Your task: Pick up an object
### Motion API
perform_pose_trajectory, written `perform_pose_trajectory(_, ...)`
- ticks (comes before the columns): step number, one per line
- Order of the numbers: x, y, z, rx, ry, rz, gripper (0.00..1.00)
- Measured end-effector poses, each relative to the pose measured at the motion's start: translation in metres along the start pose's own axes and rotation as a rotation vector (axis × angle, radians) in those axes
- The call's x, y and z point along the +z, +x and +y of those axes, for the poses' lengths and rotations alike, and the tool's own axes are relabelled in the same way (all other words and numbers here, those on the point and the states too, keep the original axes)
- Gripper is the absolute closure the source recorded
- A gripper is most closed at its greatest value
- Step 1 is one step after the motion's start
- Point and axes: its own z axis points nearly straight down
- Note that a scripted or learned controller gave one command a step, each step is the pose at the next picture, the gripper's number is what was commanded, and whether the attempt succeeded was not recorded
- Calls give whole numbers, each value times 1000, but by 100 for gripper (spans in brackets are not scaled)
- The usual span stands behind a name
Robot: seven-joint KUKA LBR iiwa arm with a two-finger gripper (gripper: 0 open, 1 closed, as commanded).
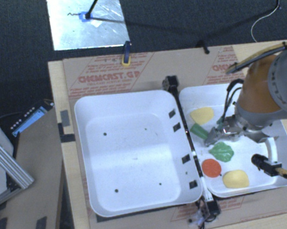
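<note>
Gripper (213, 138) hangs low in the right bin (285, 180), at the end of the arm (266, 90) that reaches in from the right. Its tip sits between 2 green things: a short stick (198, 130) just to its far left and a flat leaf (222, 152) just to its near side. Whether it touches either is not clear, and whether it is wide or narrow I cannot tell at this angle. Nothing can be seen held in it.

This bin holds 5 things, all crowded toward its left wall. A pale yellow piece (202, 114) lies farthest, then the stick, then the leaf. A red disc (211, 168) and a yellow lemon (235, 179) lie nearest, side by side. The left bin (89, 160) stands beside it on the tabletop (107, 74).

By my reading the step in hand is the descent onto a target, most likely the leaf or the stick, with no grasp yet made. The next move calls for settling on 1 of them, closing squarely on it, and lifting straight up. The leaf looks thin and flat, so it may slip free. The stick lies close to the bin wall, which leaves little room on that side.
</note>
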Motion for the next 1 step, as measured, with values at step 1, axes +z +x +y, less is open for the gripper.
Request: perform_pose_trajectory(1, -5, 22, 39, -1, -6, -1, 0)
